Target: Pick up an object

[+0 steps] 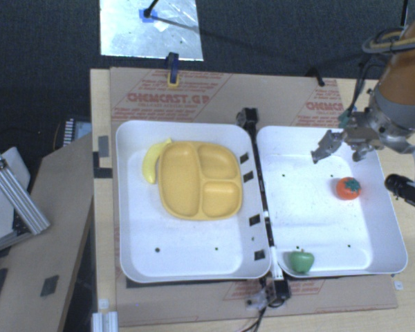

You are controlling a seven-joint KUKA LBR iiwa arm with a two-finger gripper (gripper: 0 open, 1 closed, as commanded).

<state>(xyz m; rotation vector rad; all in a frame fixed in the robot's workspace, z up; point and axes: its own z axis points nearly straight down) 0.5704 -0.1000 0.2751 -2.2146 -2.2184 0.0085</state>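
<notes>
A cardboard-covered desk [194, 92] carries two white bins. In the right bin [373, 254] the hand [340, 149] hangs open and empty above the floor, with the orange tomato [347, 188] just below it and a green apple [301, 261] near the front wall. Both are round: off-centre fingers would likely squirt either away.
</notes>
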